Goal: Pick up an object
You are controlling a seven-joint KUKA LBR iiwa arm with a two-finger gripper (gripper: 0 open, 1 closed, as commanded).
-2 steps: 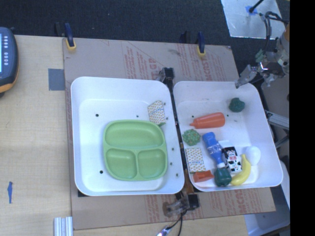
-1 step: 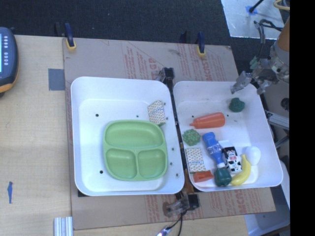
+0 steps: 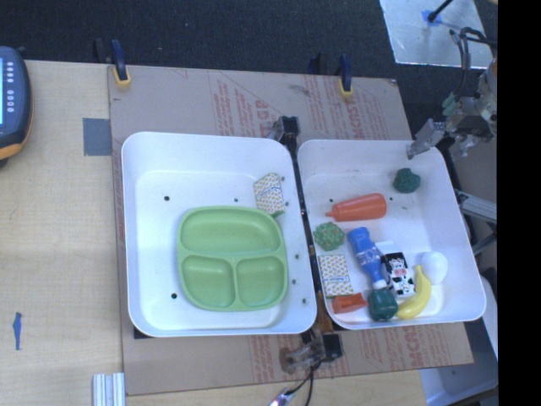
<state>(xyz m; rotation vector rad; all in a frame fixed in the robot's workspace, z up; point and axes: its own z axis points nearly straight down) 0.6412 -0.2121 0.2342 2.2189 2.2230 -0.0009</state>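
The gripper hangs at the upper right corner of the right bin, just above its rim, and the arm enters from the right of the camera view. The fingers are small and dark against the bench there, so I cannot tell if they are open or closed, and nothing is seen between them. The task names no particular object, so I judge the candidate by nearness. The nearest one is the dark green lump, which lies just below and slightly left of the gripper, near the bin's upper right corner; it is roundish and has no clear long axis, so any wrist angle should serve. The next one is the orange carrot-like toy, farther down and to the left, in the middle upper part of the bin. Its long axis runs almost left to right in the view, with the thin end pointing left, so a grasp should close across it from top to bottom. Well apart, in the lower part of the bin, a blue bottle, a banana, a white egg and a leafy green toy lie close together, which makes them harder. The left bin holds a green 3-section plate and 1 small printed box.
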